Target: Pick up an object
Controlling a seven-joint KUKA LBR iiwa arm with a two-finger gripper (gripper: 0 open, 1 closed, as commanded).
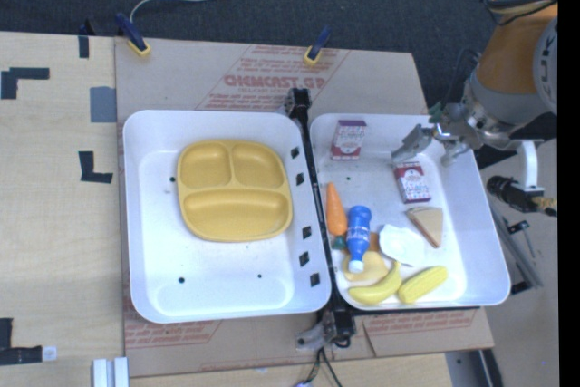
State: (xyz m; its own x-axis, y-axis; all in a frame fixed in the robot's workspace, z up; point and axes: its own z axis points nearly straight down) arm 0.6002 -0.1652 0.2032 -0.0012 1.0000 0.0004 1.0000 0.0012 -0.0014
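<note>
My gripper (431,146) hangs over the back right part of the right bin (480,222), fingers spread open with nothing between them. Just below it lies a small red and white carton (413,182). A second red and white carton (350,140) lies at the back left of that bin. Further forward are an orange carrot (335,209), a blue bottle with a white cap (358,237), a tan wedge (427,224), a white piece (400,243), a banana (374,279) and a yellow corn cob (422,284).
The left bin (145,222) holds a yellow divided plate (234,189). Black clips run along the divider (306,186) between the bins. The arm's grey and orange body (517,68) stands at the right edge. Clamps and a cable lie behind the bins.
</note>
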